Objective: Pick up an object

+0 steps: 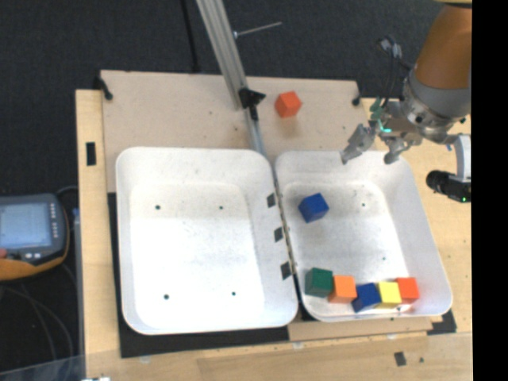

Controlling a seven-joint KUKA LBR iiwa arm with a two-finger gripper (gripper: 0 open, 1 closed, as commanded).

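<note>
My gripper (pixel 373 149) hangs open above the far right corner of the right bin (pixel 397 182), with nothing between its fingers. A blue cube (pixel 313 207) lies alone in that bin's far left part, well to the left of and below the gripper. Along the bin's near wall sits a row of cubes: green (pixel 319 282), orange (pixel 344 287), blue (pixel 366 296), yellow (pixel 389 293) and an orange-red one (pixel 407 289). Another orange cube (pixel 288 104) rests on the bench behind the bins.
The left bin (pixel 198 240) lies beside the right one. A slanted aluminium post (pixel 226 50) rises from the bench between the bins' far ends. A handheld screen device (pixel 28 232) sits off the bench at the left.
</note>
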